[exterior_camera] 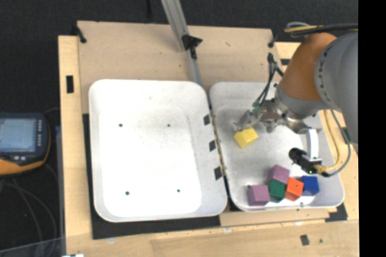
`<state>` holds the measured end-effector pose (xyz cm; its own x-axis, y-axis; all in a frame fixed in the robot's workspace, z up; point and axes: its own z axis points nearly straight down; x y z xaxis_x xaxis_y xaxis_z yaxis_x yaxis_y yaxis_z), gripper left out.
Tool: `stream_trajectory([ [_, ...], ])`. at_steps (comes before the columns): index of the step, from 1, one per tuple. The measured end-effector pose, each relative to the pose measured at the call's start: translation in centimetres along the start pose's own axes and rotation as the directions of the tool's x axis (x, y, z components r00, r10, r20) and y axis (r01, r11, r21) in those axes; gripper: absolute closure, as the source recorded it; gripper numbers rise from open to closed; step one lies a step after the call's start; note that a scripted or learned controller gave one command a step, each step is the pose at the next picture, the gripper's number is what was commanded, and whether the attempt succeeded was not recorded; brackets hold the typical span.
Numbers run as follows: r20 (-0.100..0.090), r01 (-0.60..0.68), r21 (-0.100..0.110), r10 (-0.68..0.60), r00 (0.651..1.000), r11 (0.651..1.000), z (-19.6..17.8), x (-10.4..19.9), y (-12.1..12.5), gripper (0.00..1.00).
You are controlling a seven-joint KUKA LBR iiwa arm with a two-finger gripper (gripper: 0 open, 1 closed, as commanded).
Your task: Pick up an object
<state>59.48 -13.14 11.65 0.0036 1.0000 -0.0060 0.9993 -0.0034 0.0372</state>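
Near the middle of the right bin (224, 99) you find a yellow block (246, 137), tilted on the white floor. Just above it, touching or nearly so, hangs the gripper (256, 120) (whether its claw is spread or pinching, you cannot tell). This looks like the grasp step; next, close squarely on the block and lift. Other blocks (282, 183) cluster at the bin's near edge.
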Motion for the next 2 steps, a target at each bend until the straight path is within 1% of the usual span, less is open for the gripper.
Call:
stream_trajectory([
  [1,-0.006,0.007,0.009,-0.007,1.0,1.0,0.05,0.21,0.08,0.0],
  [2,-0.002,0.008,0.002,-0.008,1.0,1.0,0.05,-0.04,-0.19,0.0],
])
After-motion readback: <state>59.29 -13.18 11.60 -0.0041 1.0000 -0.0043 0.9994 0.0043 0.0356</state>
